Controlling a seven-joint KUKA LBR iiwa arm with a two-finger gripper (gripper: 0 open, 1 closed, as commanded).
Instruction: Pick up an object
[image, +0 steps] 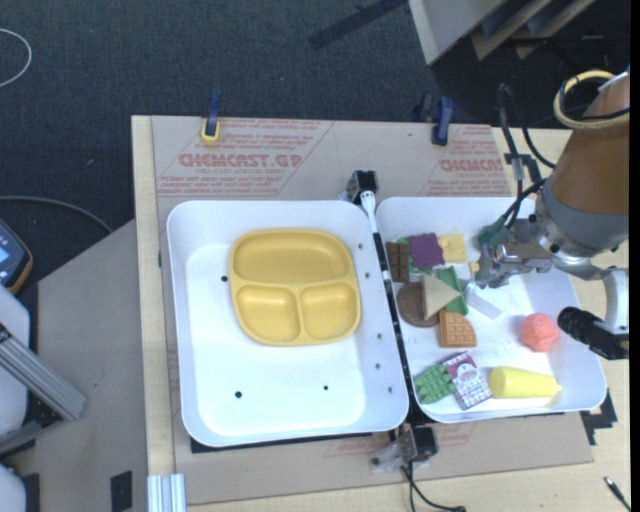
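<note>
**Lining up a grasp in the right bin**

The hand (492, 270) hangs low at centre right of the frame; whether it is open or closed I cannot tell. Nearest is the cream wedge (437, 294), in crowded clutter. Descend straight, centred on one piece.

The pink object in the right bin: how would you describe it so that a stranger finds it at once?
Look in the right bin, on its right side. The pink object lies alone there, above the yellow block. It is the only round, pink thing; its neighbours are flat or angular.
</note>
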